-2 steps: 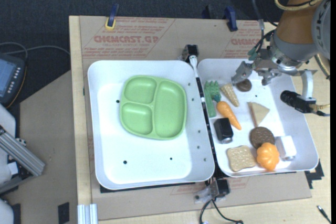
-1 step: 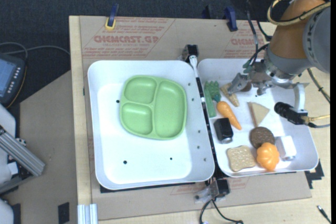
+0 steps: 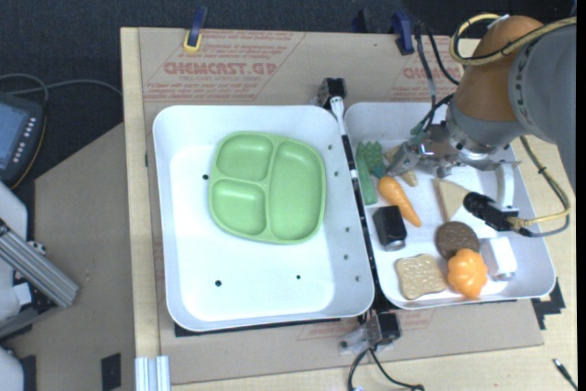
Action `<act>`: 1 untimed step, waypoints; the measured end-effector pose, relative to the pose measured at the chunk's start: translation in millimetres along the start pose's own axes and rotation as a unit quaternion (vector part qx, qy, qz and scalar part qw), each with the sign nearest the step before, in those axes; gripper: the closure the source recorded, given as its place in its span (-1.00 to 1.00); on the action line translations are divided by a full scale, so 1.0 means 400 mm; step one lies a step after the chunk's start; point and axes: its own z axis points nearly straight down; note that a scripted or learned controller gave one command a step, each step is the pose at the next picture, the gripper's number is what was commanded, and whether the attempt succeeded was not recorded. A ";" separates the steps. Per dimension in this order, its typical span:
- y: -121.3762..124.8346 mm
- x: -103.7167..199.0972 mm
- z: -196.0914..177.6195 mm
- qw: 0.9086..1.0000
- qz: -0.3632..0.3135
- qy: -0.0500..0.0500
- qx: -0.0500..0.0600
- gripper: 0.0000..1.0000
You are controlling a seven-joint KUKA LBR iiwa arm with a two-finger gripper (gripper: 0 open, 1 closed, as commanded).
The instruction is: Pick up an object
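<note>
Hovering over the right bin [image 3: 540, 275], end effector [image 3: 423, 156] low among toy foods at right of centre of frame.

End effector's state: cannot tell, wrist clutter hides it. Nearest candidate is the carrot [image 3: 400, 200], lying slantwise just below-left of the end effector, beside a green leafy piece [image 3: 370, 168] near the bin's left wall. Judged a light, rigid plastic toy, smooth and tapered, so likely to squirt out if pinched near the tip; best taken across the thick upper end, squarely across its width. Other options lower in the bin: black block [image 3: 390, 226], toast slice [image 3: 419, 276], brown disc [image 3: 456, 239], small orange pumpkin [image 3: 467, 272]. Round pumpkin probably rolls. Green divided plate [image 3: 268, 188] sits in the left bin [image 3: 183, 224], well apart.
</note>
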 end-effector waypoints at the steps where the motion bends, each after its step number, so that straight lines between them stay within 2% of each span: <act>1: 0.003 -0.001 -0.034 1.000 0.000 -0.001 -0.003 1.00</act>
